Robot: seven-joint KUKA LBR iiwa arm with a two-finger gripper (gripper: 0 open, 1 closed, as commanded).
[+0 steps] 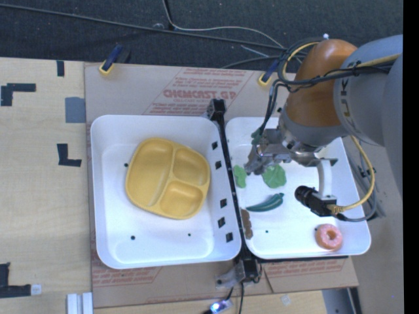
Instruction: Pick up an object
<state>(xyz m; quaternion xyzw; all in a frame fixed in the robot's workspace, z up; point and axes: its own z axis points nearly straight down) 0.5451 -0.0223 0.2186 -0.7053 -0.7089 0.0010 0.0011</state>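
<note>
Camera view, slanted from above: the bench (39, 195) carries two shallow white bins side by side, and nothing is lifted clear of them, so I log the pick as not yet done; approach looks finished, grasp and lift remain. Left bin (105, 241) holds a yellow divided tray (168, 177), lying flat and well apart from me. Right bin (347, 244) holds the candidates and is where I am working. My arm reaches in from the right, orange band (324, 64) high over the bin's far edge, wrist bent down toward the bin's left half beside the divider between the bins. My gripper (265, 164) sits low over a cluster of light green pieces (275, 175), one just under the fingers and a smaller one (239, 176) beside it toward the divider. Fingers are dark and overlap the green; I cannot tell how far apart they stand, nor whether any piece is between them, so I claim no hold. Nearer the camera lies a dark green pepper-like object (267, 203), close to the cluster but apart from my gripper. A pink frosted donut (328, 237) rests in the near right corner, well apart. Judgement: the likely target is the green piece beneath me; closing and raising are left.
</note>
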